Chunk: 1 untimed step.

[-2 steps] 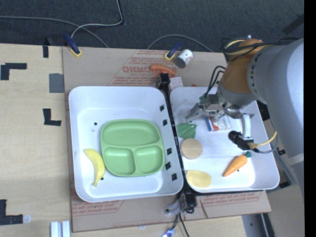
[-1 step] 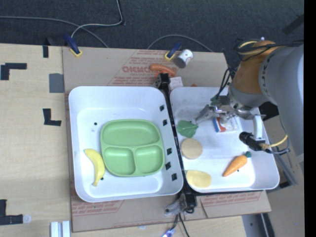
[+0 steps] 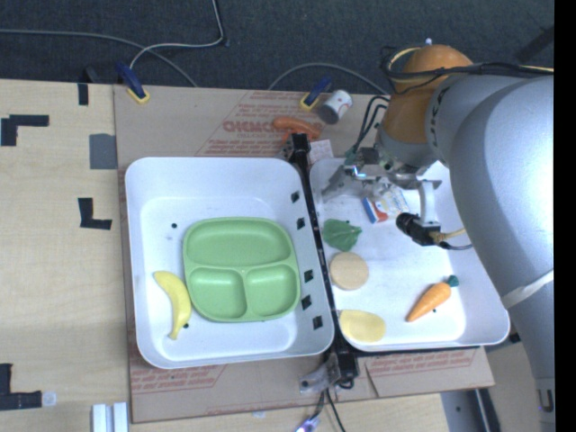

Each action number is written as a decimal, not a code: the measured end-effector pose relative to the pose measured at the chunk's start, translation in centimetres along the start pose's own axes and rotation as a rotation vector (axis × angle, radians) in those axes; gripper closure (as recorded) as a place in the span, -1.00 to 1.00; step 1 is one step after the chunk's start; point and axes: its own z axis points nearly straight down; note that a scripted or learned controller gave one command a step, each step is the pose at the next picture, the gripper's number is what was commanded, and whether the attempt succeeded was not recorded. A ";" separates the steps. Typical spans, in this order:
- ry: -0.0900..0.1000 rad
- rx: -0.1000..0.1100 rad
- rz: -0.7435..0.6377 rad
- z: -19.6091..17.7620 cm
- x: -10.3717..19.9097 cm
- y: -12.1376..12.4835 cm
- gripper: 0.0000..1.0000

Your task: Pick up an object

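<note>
Carrot (image 3: 429,300) lies near right bin's (image 3: 490,331) front edge; gripper (image 3: 373,176) at back edge, grip state unclear, wrist hides it.

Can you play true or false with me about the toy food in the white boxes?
1. The banana lies in the left bin, beside the green tray. True.
2. The carrot lies on the green tray. False: it lies in the right bin.
3. The green leaf is in the right bin. True.
4. The banana sits in a tray compartment. False: it lies on the bin floor.
</note>
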 end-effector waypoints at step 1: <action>-0.001 -0.002 0.001 -0.1 -0.5 -3.6 -1.00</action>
